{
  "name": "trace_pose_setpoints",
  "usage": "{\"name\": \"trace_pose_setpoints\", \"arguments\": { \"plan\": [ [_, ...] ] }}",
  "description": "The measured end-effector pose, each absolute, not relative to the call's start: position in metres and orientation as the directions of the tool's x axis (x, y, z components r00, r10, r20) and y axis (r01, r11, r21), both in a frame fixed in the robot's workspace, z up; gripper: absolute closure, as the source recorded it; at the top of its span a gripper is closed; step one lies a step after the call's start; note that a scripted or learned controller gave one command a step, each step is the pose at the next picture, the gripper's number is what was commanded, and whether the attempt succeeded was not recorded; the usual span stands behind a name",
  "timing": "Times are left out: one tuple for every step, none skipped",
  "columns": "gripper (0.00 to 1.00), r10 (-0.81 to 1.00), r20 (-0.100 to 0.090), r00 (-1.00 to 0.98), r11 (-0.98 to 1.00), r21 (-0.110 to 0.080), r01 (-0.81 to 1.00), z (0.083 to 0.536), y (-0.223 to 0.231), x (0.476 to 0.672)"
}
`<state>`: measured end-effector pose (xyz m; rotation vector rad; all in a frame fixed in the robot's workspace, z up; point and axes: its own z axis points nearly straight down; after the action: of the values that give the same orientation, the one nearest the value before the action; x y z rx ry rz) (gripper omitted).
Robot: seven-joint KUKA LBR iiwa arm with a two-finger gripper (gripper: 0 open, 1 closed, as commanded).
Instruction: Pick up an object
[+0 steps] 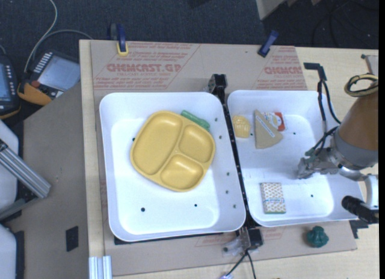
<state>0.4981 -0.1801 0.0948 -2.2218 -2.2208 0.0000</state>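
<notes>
Over in the right bin, left of the claw, lies a small patterned packet, with a tan wedge and yellow lump further up. Can't tell if the claw's fingers are apart. Left bin holds a yellow divided plate.

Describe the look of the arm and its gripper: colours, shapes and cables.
The arm is a thick, rounded body: an orange-brown band above a grey wrist ring. A black cable runs along its left side. The gripper is a small grey metal assembly with thin fingers, too blurred for detail. No markings are readable.
</notes>
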Motion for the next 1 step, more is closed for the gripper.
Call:
{"name": "trace_pose_setpoints", "arguments": {
  "plan": [
    [1.0, 1.0, -0.003, 0.0, 0.001, 0.005, 1.0, 0.1373, -0.1817, 0.5]
  ]
}}
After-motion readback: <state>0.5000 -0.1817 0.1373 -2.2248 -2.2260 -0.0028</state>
